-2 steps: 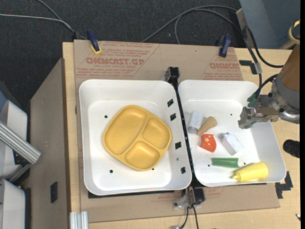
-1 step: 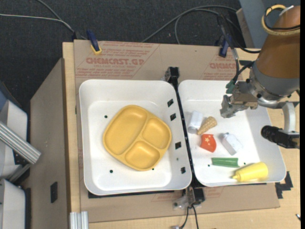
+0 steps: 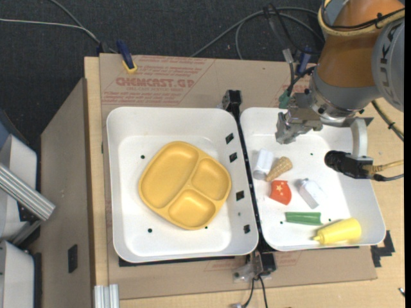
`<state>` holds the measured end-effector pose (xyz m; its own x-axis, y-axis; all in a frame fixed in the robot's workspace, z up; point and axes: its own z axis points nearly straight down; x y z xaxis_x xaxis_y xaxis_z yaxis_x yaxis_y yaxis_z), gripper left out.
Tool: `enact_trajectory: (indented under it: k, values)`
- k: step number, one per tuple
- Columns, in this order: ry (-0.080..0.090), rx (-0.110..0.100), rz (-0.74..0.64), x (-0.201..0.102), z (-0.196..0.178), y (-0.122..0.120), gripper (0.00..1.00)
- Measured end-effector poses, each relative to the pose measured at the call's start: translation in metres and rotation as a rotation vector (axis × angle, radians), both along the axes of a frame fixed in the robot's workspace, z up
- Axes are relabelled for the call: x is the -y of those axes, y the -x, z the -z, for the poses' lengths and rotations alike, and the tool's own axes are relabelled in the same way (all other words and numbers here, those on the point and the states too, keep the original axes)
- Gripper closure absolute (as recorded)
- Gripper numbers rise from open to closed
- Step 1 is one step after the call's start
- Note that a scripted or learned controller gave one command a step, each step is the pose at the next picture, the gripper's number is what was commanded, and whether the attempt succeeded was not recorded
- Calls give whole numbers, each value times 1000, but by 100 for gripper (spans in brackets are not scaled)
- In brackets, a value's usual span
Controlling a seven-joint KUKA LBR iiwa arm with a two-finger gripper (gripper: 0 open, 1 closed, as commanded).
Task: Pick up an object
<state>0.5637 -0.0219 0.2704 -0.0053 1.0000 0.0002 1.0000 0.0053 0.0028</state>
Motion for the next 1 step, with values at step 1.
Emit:
enact_trajectory:
  k: [1]
  values:
    - [0,1,0,-41,3,-33,100]
